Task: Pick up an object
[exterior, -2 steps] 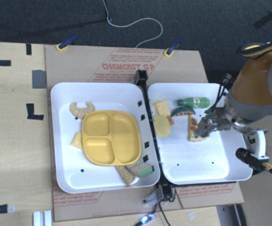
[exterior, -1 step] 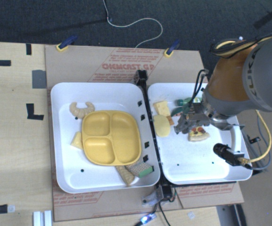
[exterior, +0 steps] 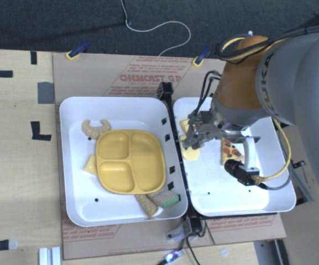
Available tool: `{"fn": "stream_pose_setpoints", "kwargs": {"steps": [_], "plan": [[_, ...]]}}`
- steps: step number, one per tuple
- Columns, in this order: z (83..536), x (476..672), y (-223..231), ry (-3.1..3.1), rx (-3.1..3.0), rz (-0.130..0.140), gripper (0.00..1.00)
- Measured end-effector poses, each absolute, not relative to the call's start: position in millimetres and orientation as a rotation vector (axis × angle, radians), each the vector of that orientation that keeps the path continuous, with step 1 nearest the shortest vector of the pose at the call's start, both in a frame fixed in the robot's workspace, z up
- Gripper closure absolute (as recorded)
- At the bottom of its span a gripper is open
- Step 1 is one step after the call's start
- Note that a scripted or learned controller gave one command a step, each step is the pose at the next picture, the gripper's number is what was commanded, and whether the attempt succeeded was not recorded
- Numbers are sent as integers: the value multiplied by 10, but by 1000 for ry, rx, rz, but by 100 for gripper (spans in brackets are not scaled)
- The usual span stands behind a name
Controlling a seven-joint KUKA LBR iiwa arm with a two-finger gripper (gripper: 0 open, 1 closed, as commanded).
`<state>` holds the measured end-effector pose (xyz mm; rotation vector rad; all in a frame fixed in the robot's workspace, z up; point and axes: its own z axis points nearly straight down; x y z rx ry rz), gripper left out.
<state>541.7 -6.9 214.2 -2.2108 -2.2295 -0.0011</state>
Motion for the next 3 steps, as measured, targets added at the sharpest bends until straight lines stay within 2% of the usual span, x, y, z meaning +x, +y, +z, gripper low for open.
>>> {"fn": "stream_pose_setpoints", "kwargs": {"steps": [1,2,3], "plan": [[2139,5548,557,-2229,-2211,0,100],[2212,5589,1064,-2228,-2212,0,100],[2341,5677,993,-2224,-2217,2,100]]}}
